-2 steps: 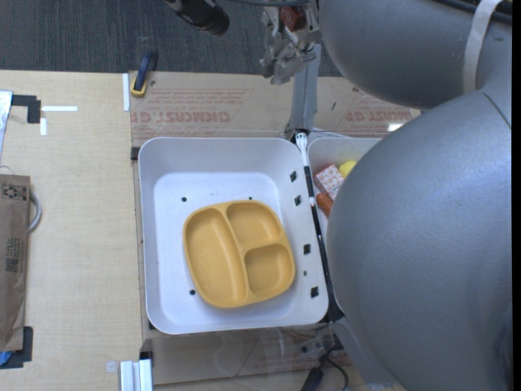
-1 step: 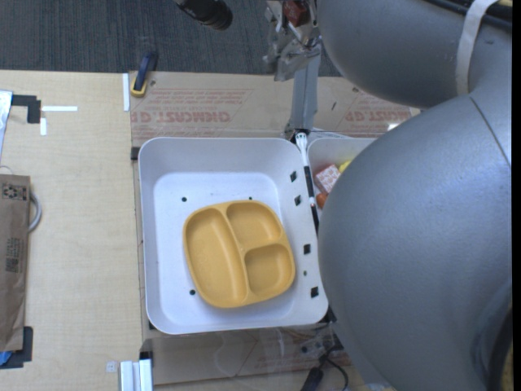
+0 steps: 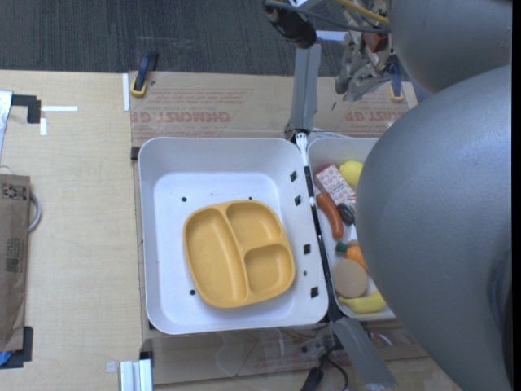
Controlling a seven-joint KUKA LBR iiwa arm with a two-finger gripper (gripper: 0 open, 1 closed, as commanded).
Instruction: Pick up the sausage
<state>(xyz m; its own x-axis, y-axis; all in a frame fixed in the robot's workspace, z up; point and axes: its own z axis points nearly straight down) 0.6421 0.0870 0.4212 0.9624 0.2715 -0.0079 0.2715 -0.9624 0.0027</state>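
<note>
From the camera above the bench, I judge that I am at the very beginning: the sausage is not picked yet. It lies in the right bin, close to the wall that this bin shares with the left bin, and it is long, reddish-orange and a little slanted. My gripper hangs high at the far side of the right bin, beyond its rim, well apart from the sausage. Whether my hand is released or clenched I cannot tell, because that part is small and mixed with cables. I see nothing between its ends.

The next move, as I judge it, asks me to travel toward the sausage, turn the hand across its long axis and come down straight.

Around the sausage it is crowded. A red-and-white packet is just beside its far end, and a yellow round fruit is beyond that packet. A small dark thing is just beside the sausage on the side away from the wall. Nearer to the camera from the sausage lie an orange piece, a tan round disc and a yellow piece. My own grey arm covers much of this bin. The wall on one side and the dark thing on the other leave little room, so I could catch a neighbour.

Past the wall, the left bin holds a yellow divided plate, which is not in my way.
</note>
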